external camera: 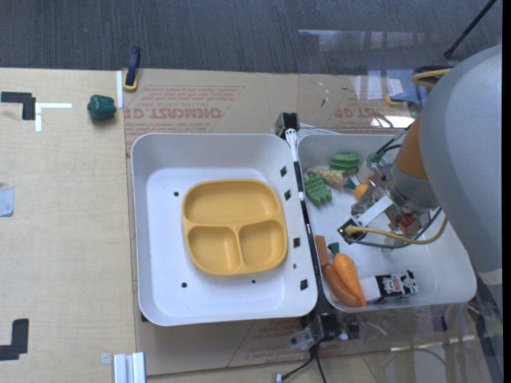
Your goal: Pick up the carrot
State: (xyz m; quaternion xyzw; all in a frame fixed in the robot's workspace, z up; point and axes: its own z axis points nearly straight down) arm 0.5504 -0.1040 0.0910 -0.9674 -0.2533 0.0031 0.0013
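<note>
Orange carrot lies near the jaws, toward the view's lower left of them, green end nearest; jaw opening cannot be told.

The carrot looks like smooth, slightly glossy plastic. The yellow tray is matt plastic, its white bin smooth plastic, on matt brown cardboard.

Carrot in right bin's near-left corner; yellow divided plate in left bin.
</note>
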